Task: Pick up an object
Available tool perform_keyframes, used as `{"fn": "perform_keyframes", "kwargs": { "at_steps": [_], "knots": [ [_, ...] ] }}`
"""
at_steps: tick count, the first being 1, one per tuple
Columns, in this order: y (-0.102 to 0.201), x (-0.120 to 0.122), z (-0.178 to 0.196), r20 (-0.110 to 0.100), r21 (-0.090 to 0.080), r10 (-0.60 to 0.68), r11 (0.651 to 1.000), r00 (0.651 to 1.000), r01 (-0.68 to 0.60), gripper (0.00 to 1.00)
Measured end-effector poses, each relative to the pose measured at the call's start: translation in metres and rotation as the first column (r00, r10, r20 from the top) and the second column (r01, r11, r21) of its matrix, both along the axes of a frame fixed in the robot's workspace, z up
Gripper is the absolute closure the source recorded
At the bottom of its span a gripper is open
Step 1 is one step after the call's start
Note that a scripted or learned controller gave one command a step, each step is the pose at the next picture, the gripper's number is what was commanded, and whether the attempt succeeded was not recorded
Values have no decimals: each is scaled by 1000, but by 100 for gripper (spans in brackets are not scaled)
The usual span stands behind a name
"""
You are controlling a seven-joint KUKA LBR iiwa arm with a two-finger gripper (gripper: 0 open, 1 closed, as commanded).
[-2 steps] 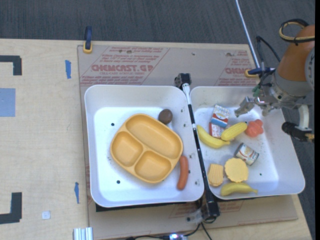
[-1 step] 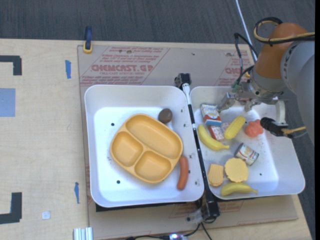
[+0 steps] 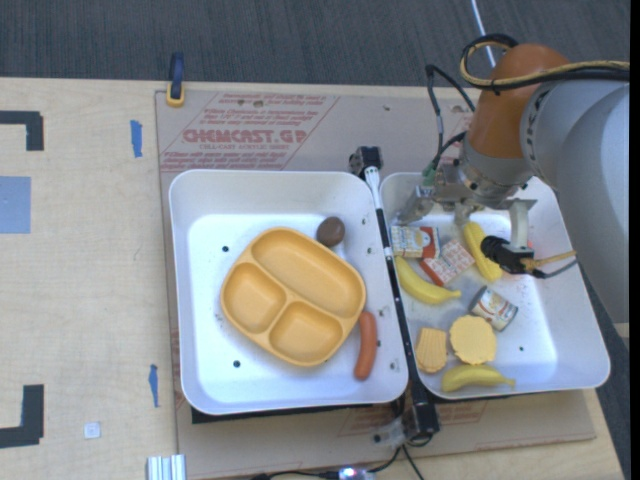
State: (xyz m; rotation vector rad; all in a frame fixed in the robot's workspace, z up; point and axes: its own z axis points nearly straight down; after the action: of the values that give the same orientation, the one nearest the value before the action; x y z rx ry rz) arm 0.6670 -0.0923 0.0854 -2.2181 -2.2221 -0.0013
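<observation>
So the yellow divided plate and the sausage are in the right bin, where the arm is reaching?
Not quite. The camera view shows the yellow plate and the sausage in the left bin. The arm does reach over the right bin.

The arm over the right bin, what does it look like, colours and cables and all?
The arm is bulky and light grey, with a rounded orange band above the wrist. Black and yellow cables loop around that band. Below it sits a grey metal tool with black and yellow fittings on its side.
</observation>
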Motion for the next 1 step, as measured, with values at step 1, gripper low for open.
{"fn": "perform_keyframes", "kwargs": {
  "at_steps": [1],
  "knots": [
    [-6, -12, 0, -1, -2, -2, 1000, 1000, 2, 0]
  ]
}}
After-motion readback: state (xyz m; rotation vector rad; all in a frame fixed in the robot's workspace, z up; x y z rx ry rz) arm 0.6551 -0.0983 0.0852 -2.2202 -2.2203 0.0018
